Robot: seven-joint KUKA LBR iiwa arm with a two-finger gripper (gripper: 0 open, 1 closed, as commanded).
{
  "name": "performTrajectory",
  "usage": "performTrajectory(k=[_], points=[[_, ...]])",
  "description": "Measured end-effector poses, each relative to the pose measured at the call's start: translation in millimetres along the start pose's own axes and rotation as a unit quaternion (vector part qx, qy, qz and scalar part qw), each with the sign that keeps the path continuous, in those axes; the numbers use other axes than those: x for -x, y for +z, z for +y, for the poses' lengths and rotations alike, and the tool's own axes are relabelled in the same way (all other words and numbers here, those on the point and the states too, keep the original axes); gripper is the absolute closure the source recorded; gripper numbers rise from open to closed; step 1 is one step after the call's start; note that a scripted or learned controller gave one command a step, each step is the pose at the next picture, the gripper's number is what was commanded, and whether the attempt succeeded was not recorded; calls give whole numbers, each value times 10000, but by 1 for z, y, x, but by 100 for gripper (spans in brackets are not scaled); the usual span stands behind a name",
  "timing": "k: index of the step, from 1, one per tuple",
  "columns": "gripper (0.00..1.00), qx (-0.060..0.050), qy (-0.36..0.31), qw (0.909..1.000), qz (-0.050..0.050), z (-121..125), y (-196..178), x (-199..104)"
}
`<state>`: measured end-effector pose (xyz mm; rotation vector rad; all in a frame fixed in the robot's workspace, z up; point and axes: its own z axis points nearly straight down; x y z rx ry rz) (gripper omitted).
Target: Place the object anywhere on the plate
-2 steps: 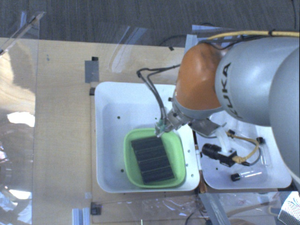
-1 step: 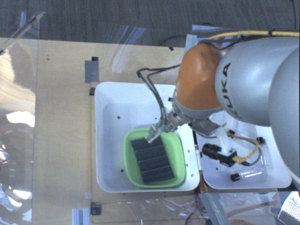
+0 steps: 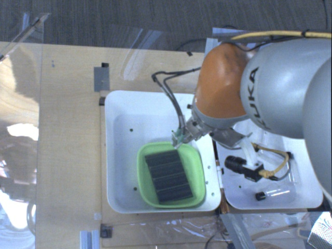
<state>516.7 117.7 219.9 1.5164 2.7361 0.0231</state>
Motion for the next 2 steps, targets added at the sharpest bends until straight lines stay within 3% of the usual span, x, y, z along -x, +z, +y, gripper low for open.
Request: performTrajectory(k=[1,2], points=[[0,-1,2,10000,0,0,0,0],[100,32,-16,10000,-8,2,-11,0]])
